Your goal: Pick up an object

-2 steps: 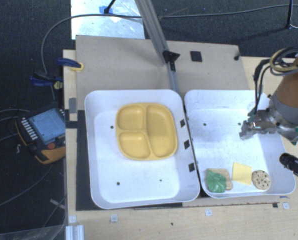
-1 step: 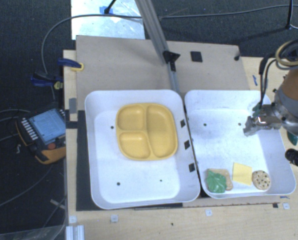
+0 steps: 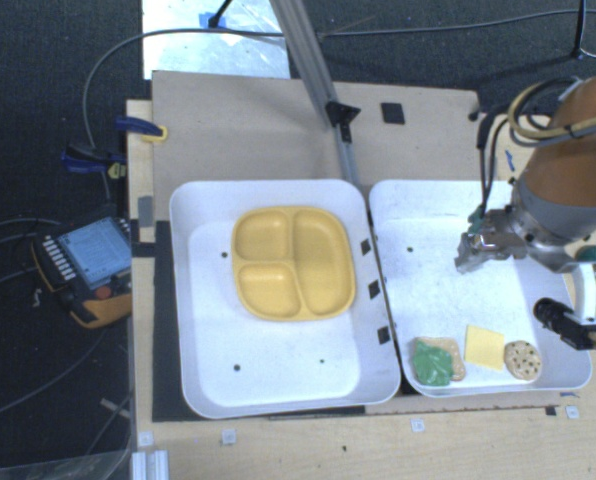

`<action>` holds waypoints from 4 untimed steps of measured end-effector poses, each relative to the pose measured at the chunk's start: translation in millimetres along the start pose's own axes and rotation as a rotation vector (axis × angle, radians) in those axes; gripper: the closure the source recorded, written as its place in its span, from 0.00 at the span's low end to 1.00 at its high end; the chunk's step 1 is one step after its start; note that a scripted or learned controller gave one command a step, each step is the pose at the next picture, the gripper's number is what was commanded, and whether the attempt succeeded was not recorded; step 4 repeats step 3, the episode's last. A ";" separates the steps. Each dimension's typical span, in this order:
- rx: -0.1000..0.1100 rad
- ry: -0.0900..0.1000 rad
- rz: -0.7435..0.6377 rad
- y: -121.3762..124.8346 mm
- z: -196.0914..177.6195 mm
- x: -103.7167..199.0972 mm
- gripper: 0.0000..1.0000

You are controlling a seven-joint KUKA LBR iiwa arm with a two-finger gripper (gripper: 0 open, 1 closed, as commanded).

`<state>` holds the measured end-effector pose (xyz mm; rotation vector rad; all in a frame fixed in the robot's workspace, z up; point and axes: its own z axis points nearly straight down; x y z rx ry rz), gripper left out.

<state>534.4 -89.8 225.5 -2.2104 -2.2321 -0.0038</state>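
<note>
In the right bin (image 3: 428,218), three small things lie along the near edge: a green leafy piece on a tan base (image 3: 436,361), a yellow square slice (image 3: 484,347) and a round speckled cookie (image 3: 522,360). My gripper (image 3: 475,251) hangs over the bin's right-hand middle, well above and behind those pieces, with nothing seen between its fingers. The grey arm with its orange band comes in from the right.
The left bin (image 3: 208,368) holds a yellow divided plate (image 3: 292,263) with three compartments. A slanted metal pole (image 3: 313,58) crosses the bench's back. Clamps and a hand-held controller (image 3: 86,268) lie left of the bench.
</note>
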 end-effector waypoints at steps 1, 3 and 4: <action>0.001 0.001 -0.002 -14.0 -2.2 60.4 1.00; 0.002 0.000 0.000 -25.6 9.2 173.4 1.00; 0.002 0.000 0.000 -25.6 9.2 173.4 1.00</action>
